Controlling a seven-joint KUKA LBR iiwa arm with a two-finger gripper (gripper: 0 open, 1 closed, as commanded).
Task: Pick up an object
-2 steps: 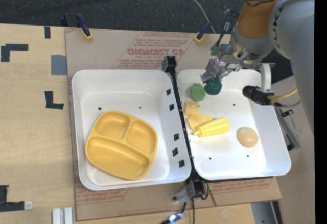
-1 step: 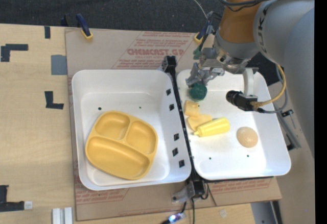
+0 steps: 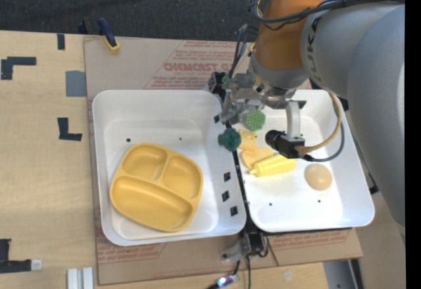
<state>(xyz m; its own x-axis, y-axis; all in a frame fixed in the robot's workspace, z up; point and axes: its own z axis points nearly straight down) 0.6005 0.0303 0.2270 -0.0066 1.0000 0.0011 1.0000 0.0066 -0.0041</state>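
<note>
The grey arm (image 3: 358, 51) with its orange band (image 3: 289, 11) reaches in from the right and takes up most of the upper right, its wrist hanging over the inner edge of the right bin. Beneath it the counter (image 3: 39, 169) is pale wood with a brown cardboard sheet (image 3: 171, 64) laid under both bins. The left bin (image 3: 105, 116) holds a yellow divided plate (image 3: 156, 185), three compartments, lying flat toward the near left of the bin. The right bin (image 3: 342, 209) holds the smaller things: a yellow block-shaped piece (image 3: 275, 165) lying on its side near the middle, a paler yellow piece (image 3: 251, 149) touching it on the left, and a beige egg-shaped object (image 3: 319, 177) just beside them to the right, apart from the block. A light green knobbly ball (image 3: 254, 120) sits up close under the wrist hardware, above the yellow pieces. The gripper (image 3: 229, 124) points down at the ridge between the two bins, and a small dark green object (image 3: 229, 140) sits right at its tip, over that ridge. Whether the fingers are spread, pressed together or pinching that green object I cannot tell, since the tip is dark and cluttered with brackets and cable
</note>
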